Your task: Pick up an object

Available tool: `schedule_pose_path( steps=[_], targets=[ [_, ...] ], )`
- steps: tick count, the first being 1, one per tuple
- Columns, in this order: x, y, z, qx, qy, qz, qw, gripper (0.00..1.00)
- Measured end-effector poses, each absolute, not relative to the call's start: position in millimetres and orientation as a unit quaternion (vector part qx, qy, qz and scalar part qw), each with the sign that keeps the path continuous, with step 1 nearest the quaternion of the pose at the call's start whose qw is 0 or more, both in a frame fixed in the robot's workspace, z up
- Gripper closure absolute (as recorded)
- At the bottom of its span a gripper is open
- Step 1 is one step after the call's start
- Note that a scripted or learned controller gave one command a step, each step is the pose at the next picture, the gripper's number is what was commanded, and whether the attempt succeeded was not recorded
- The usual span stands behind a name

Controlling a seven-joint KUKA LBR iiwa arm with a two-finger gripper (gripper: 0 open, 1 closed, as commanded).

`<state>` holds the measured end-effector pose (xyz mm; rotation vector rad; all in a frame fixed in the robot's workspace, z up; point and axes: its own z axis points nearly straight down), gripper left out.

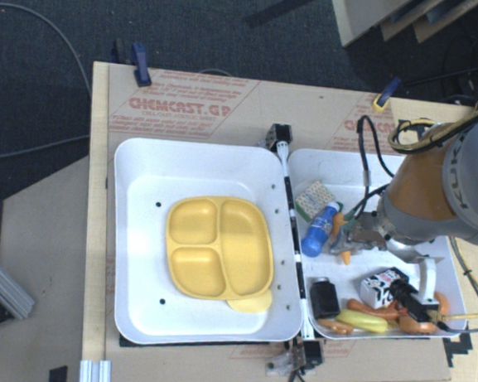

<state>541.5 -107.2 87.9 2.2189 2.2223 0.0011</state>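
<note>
We see the gripper [353, 238] lowered into the right white bin [341, 166], just beside the blue plastic bottle [317, 230], presumably its target; whether its fingers are spread or closed we cannot tell. The yellow three-compartment plate [217, 247] sits apart in the left white bin [137, 219].

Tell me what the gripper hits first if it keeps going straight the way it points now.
Probably the blue bottle. The gripper reaches leftward from the wrist in the right bin, and the bottle lies just beyond it. Height above the bottle is unclear from this slanted view.

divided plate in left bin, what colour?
Yellow; the divided plate shows clearly in the camera view.
</note>
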Motion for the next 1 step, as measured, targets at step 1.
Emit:
schedule_pose_path(
  steps=[1],
  targets=[
    [552.2,-42.9,185.1,0.707,0.708,0.0009,0.000,1.00]
  ],
)
